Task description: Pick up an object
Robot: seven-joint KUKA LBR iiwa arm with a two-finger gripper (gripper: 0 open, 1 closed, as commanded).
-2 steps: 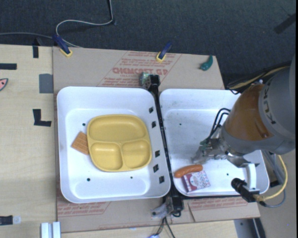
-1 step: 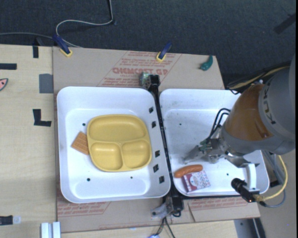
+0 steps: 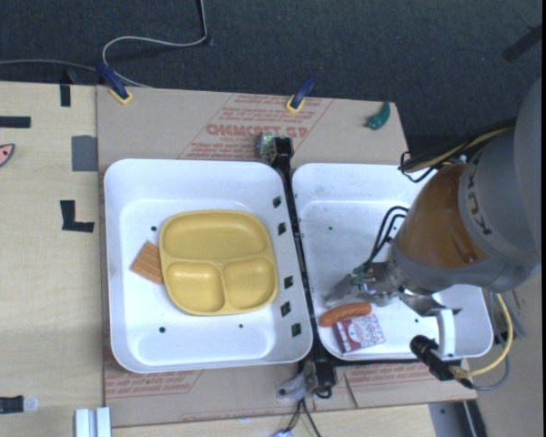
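The pincer reaches low into the right bin, though whether it is spread or pressed together I cannot tell at this slant. Just below it lies an orange hot dog, with a small red-and-white packet beside that. The left bin holds a yellow divided plate overlapping a tan cracker.

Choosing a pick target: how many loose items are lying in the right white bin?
2. An orange-red sausage-shaped toy lies near the front left of the right white bin; a small red-and-white packet sits just in front. The arm may hide others.
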